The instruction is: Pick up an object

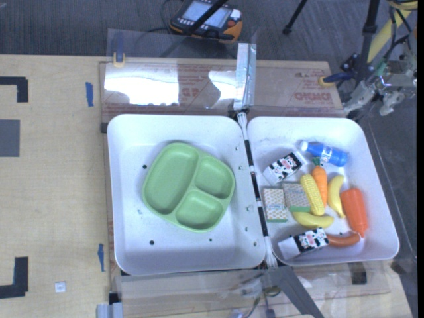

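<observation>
**Pick target lies down-frame and left of the gripper**

Camera view. Nearest the camera, along the front wall of the right bin (381, 240), lie a cow-print carton (310, 240) and a red chilli (343, 240). They touch end to end, and their long axes run roughly across the frame.

Behind them the cluster is tight:
- a large orange carrot (356, 211), a banana (336, 196) and a corn cob (313, 194), all lying near-parallel with long axes running front to back;
- a second cow-print carton (283, 167) and a blue bottle (326, 153) at the far side.

The left bin (126, 197) holds a green divided plate (189, 185).

What appears to be the gripper (383, 91) sits beyond the right bin's far right corner, well apart from every object. Its opening state cannot be told at this range.

Judgement: the blue bottle is the nearest candidate, and the carrot has the freest outer flank. A grasp should close across the chosen object's short axis.
</observation>
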